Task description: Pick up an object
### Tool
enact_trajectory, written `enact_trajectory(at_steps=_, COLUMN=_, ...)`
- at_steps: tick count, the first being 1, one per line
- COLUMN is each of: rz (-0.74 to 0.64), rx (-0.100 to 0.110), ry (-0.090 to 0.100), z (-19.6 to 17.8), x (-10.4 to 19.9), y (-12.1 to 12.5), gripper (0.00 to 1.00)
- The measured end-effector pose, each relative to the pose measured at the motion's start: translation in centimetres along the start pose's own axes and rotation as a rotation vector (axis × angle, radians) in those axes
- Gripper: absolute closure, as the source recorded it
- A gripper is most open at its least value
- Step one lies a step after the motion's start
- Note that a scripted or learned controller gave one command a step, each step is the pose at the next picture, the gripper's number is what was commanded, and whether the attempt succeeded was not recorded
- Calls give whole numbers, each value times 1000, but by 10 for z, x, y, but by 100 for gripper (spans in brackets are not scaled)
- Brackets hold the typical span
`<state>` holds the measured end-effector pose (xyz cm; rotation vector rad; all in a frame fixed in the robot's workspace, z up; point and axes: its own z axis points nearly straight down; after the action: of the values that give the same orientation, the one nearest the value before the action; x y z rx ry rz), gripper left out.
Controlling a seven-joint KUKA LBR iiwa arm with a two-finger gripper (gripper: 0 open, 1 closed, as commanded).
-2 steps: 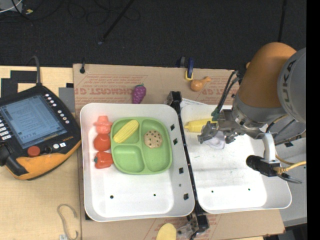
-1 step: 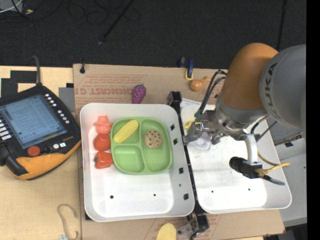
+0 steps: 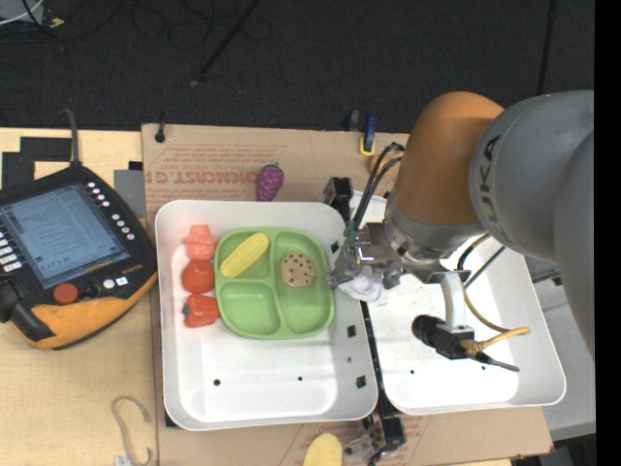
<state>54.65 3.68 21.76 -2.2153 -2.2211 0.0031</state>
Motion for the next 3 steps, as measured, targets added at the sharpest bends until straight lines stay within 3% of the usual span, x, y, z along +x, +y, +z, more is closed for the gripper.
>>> enact_trajectory(at_steps=2, rz=3, rx=-2, ry=-2, z=-16, x=-5, y=7, gripper=100)
enact_trajectory(at_steps=3, rz=3, rx=0, ry=-2, z=-12, x=-12, y=-8, gripper=100)
